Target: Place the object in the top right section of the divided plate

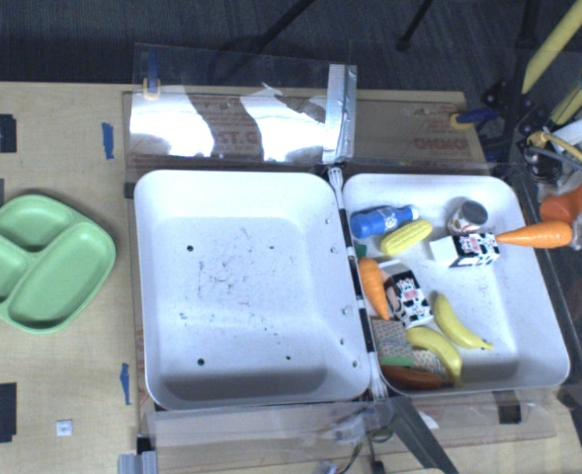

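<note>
Plate (40,262): green, on bench left of the bins; sections bare.
Carrot (534,234): at right bin's (528,363) right rim.
Gripper: state cannot be judged.
Progress: placement not done; whole transfer remains.

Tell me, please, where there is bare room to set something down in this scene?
The left bin offers a wide open floor. The green divided plate on the bench has all its sections free. The right bin is crowded along its left side with the carrot, bananas and corn.
</note>
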Motion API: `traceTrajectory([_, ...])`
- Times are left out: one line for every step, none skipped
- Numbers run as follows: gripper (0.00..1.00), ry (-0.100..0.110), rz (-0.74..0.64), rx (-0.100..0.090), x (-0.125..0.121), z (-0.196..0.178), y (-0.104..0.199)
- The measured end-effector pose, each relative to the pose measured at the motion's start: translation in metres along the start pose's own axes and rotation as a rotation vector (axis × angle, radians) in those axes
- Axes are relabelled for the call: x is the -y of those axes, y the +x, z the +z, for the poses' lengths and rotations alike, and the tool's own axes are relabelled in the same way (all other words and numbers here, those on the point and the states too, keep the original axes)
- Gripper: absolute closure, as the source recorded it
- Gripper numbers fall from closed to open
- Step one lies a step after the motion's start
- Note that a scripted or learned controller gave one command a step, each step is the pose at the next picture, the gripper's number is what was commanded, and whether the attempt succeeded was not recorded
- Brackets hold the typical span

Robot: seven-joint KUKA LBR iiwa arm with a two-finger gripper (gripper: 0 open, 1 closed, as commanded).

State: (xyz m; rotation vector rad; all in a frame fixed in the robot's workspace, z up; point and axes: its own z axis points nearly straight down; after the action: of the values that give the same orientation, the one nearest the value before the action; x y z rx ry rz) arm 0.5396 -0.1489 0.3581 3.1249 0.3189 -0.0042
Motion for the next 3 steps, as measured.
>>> traceTrajectory([1.00, 0.000, -0.001, 0.000, -0.002, -0.076, -0.003])
traceTrajectory([1.00, 0.003, -0.016, 0.003, 0.005, -0.076, -0.053])
traceTrajectory([1.00, 0.001, 0.003, 0.001, -0.024, -0.075, -0.066])
